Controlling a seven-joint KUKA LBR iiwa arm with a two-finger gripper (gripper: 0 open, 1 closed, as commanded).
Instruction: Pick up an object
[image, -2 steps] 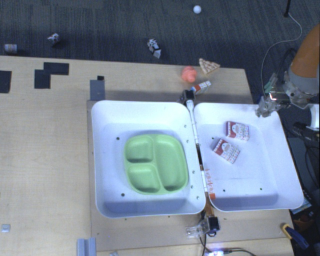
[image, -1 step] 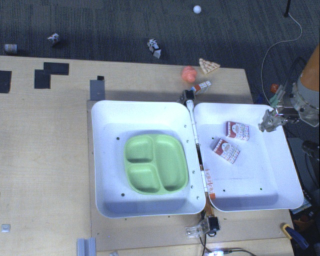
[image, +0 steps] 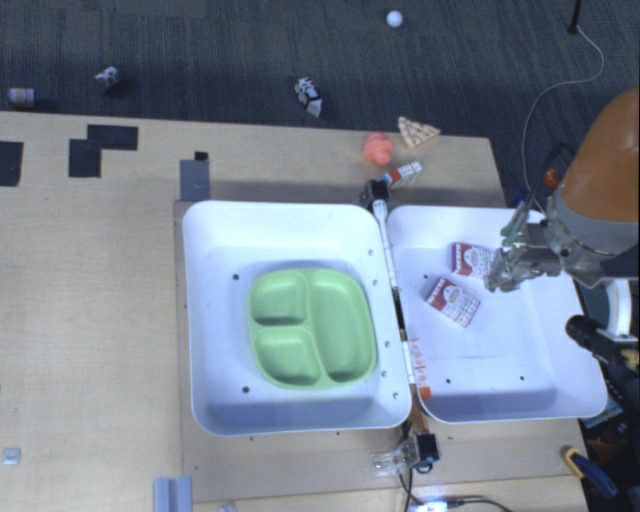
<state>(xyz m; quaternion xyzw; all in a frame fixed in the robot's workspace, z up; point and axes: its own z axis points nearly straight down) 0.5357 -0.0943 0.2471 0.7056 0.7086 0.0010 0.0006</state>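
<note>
On the left, a green divided tray (image: 312, 327) is seen lying in the left bin (image: 215, 400); it is untouched and well apart from the arm. In the right bin (image: 540, 395), two small red-and-white packets are found: one (image: 452, 301) lies tilted near the bin's middle, the other (image: 470, 259) sits just above it, towards the far wall. The gripper (image: 505, 275) is poised at the right edge of the upper packet, with the lower packet just beside it to the left.

The step in hand is judged to be the approach or descent onto a packet; nothing is seen to be held. The next move would call for the fingers to be centred over one packet and lowered flush, since the packets look flat and thin and could easily be missed or pushed aside.

Whether the fingers are open or closed cannot be told: they are blurred and merged with the wrist. Contact with the upper packet cannot be settled either. The arm is cut off at the right.
</note>
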